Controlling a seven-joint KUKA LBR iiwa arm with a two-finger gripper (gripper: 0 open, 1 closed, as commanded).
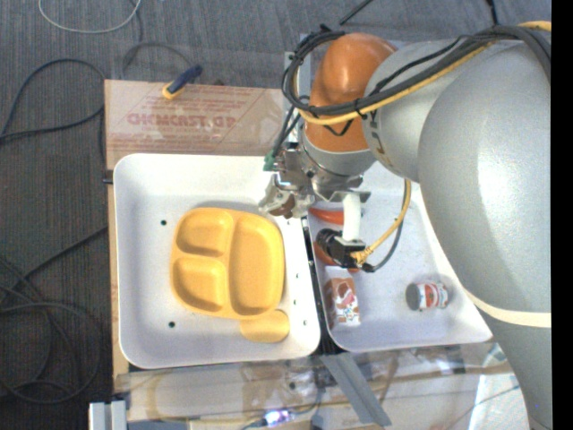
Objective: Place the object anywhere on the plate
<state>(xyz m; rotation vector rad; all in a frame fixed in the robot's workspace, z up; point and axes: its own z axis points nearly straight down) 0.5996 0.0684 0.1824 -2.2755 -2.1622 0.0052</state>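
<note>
Seen from above the bench, my arm [466, 150] reaches in from the right, and my claw [291, 195] hangs over the inner wall where the 2 white bins meet, near their far ends. Whether it is parted or closed on anything I cannot tell: the orange wrist band [345, 83] and its cables cover it from this angle.

The yellow plate [230, 261], with 3 compartments, lies flat in the left bin [143, 330], a small yellow piece [265, 327] touching its near edge. Nothing lies on the plate, so I judge the placing not yet done.

In the right bin [448, 325] lie 2 candidates for the object: a small red-and-white packet [343, 301] against the dividing wall, and a short can [427, 295] on its side, well apart toward the right. A red rim [328, 213] shows just beside my wrist, possibly a third item, though it is too hidden to name.

Both packet and can sit nearer the camera than my claw, the packet close, neither touching it. I read this as the picking stage. The next move calls for settling over 1 item, closing squarely on it, then carrying it across the wall to the plate.
</note>
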